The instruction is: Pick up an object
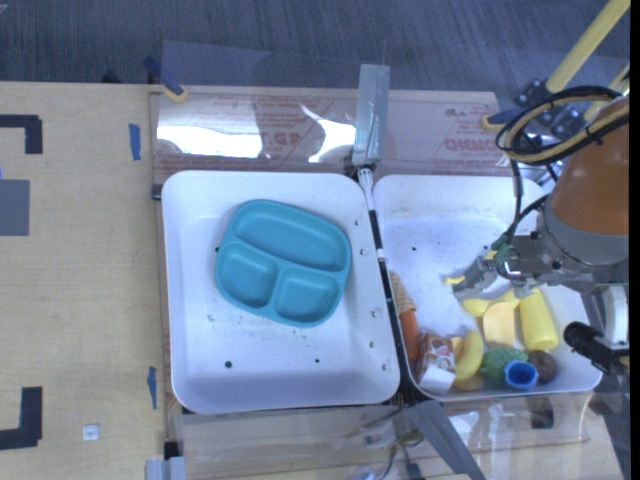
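arm: enters from right, wrist low | end effector [478,280]: pointing left

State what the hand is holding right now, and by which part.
That cannot be told: the hand sits low in the right bin, just above the yellow pieces, and nothing visibly sits between its fingers.

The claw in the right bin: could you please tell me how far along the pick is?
Done: the arm has reached into the right bin, and the claw sits low above the pile of toy food. In hand: nothing visibly held. Left: grip one item and lift it. The blue tray lies in the left bin.
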